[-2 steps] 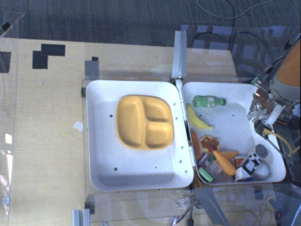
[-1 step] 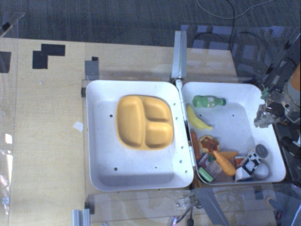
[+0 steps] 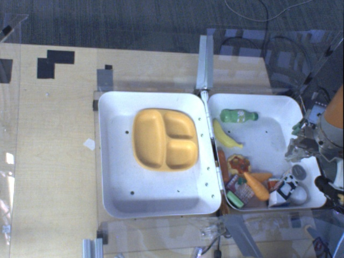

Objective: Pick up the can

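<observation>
Silver can (image 3: 299,172): upright, right bin's (image 3: 269,104) near-right corner, beside carton (image 3: 285,190). Gripper (image 3: 301,147) just above it; finger state cannot be told. Step: approach. Next, presumably: descend, straddle can, close.

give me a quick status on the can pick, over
Gripper over right bin's far-right side, nothing seen between its fingers. Can lies in near-right corner, just below gripper, not lifted. Carrot and packets lie left of can.

One fixed camera looks down at a slant on the worktop (image 3: 54,144), both bins mid-frame, arm (image 3: 330,128) entering at three o'clock.
</observation>
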Controlling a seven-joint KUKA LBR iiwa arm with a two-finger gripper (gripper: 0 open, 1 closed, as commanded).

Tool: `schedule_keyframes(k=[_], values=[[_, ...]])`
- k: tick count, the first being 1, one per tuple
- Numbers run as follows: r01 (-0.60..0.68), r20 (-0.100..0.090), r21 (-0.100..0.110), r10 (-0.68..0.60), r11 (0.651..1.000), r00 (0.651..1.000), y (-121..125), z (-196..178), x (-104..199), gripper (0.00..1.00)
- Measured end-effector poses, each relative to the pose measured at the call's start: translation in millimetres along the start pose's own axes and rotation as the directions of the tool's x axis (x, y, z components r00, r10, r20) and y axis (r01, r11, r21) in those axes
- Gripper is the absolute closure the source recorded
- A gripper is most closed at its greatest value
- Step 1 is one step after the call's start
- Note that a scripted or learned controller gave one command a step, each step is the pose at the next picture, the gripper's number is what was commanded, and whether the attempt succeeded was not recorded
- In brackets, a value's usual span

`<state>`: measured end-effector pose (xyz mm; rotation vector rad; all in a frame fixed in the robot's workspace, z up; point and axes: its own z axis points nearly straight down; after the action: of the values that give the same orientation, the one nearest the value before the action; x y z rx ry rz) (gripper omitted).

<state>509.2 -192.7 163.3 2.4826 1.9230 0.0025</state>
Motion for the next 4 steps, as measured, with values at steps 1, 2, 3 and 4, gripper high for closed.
schedule_keyframes(k=[1,2,3,4], values=[[0.232,0.001,-0.004,-0.232,0.973,0.973,-2.8,-20.6,0.8,1.00],[0.089,0.001,-0.003,-0.089,0.996,0.996,-16.9,-69.7,-3.0,1.00],[0.394,0.001,-0.002,-0.394,0.919,0.919,-24.2,-36.0,13.1,1.00],[0.431,0.002,-0.003,-0.431,0.902,0.902,-16.4,-20.7,-18.2,1.00]])
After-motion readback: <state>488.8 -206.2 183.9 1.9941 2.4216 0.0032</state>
